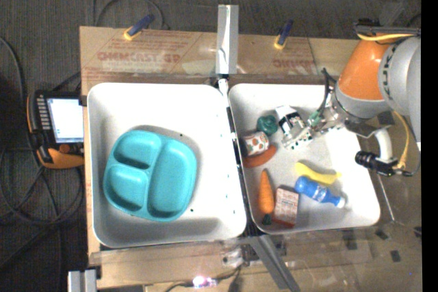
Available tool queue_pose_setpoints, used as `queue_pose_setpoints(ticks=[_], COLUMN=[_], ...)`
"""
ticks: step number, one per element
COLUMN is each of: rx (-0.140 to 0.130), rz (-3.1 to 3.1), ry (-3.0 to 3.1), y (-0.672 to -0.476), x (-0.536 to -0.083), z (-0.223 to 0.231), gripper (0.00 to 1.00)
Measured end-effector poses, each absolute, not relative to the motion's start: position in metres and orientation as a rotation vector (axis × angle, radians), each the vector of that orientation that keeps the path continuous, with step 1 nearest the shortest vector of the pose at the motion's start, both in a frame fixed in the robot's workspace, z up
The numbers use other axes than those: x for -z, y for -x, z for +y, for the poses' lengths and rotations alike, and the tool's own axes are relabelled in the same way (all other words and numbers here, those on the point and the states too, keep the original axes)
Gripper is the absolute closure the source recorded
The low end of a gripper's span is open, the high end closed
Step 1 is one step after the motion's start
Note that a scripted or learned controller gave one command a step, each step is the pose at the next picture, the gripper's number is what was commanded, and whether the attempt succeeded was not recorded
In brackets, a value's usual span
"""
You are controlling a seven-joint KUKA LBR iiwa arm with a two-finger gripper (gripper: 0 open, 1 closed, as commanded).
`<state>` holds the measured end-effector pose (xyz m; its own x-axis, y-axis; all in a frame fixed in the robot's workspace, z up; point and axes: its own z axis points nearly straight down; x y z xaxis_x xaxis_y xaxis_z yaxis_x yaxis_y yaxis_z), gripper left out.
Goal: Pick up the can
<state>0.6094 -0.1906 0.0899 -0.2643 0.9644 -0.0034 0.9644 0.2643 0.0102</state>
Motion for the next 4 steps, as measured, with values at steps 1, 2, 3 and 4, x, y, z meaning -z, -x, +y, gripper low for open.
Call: queue_pose_setpoints(ticks=[1,2,3,4], rx=[-0.004,0.005,-0.009,-0.008], rz=[2.219,2.251,2.229,2.212], ry=[-2.21,-2.189,-2.238,-2.221], y=[-0.641,-0.634,-0.673,-0.674], x=[-0.089,-0.127,-0.093,-0.101], z=[-0.145,-0.197,-0.211,-0.215], gripper=[0.0,0.0,0.0,1.0])
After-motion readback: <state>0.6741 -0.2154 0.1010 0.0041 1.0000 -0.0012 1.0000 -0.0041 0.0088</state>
